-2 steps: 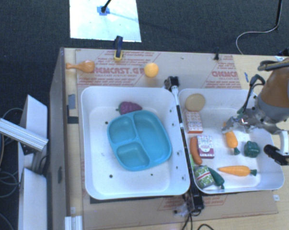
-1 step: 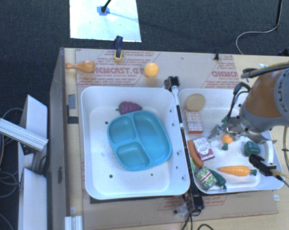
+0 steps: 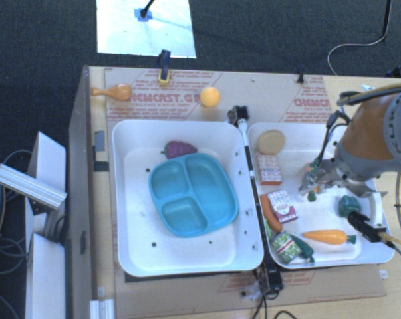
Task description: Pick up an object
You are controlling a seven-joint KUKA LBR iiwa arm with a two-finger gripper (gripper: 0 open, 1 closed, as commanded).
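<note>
Gripper (image 3: 311, 181) is hovering low over the middle of the right bin (image 3: 320, 133); whether its jaws are apart or together I cannot tell, and nothing is showing between them. Judging by this, the approach step is under way. Nearest candidates are sitting toward the bin's left edge: a small red-and-white carton (image 3: 282, 206) and a pink packet (image 3: 270, 169). An orange carrot (image 3: 328, 236) is lying near the front edge. Next comes a descent onto 1 item. Bench lettering is reading partly "CAST".

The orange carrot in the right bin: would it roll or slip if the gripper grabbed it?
The orange tapered carrot lies flat on its side, so a nudge would probably roll it. It looks like smooth toy plastic, likely stiff, light, and apt to slip at its narrow end.
</note>
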